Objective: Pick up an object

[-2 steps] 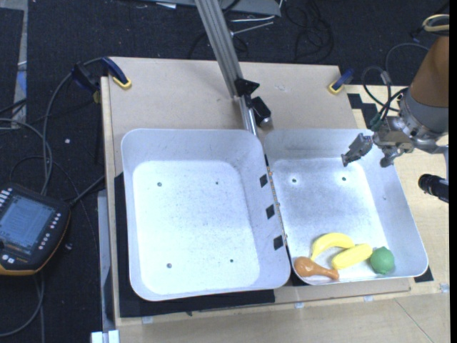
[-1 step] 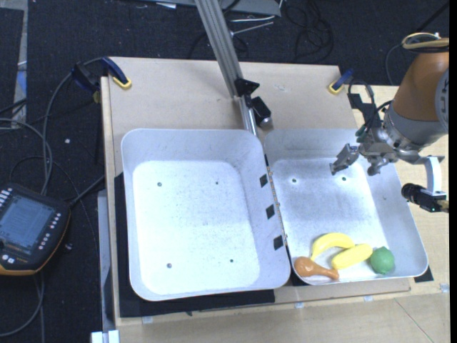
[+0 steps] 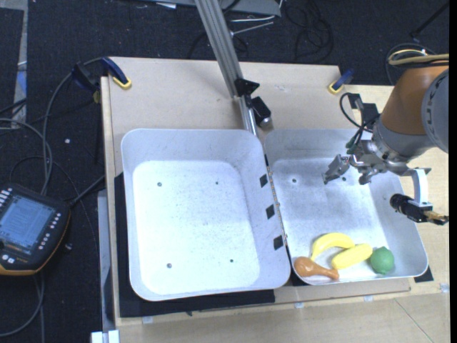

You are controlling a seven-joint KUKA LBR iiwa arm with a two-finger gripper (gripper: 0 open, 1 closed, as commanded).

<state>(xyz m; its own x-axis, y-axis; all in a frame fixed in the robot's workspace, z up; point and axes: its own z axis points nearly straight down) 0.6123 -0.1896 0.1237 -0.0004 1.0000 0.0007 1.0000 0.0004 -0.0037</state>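
Several small objects lie together at the near edge of the right bin (image 3: 314, 191): a yellow banana (image 3: 330, 243), a second yellow piece (image 3: 353, 256) beside it, a green ball (image 3: 383, 261) at the right, and an orange-brown pear-shaped piece (image 3: 314, 268) at the left. My gripper (image 3: 349, 175) hangs over the far middle of this bin, well behind the objects and apart from them. Its two fingers are spread open with nothing between them.
The left bin (image 3: 146, 191) lies beside the right one, their rims meeting at the middle. A slanted metal pole (image 3: 227, 52) rises from behind the bins' junction. Clamps sit at the bench's back corners. A pendant (image 3: 25, 227) lies off the bench at the left.
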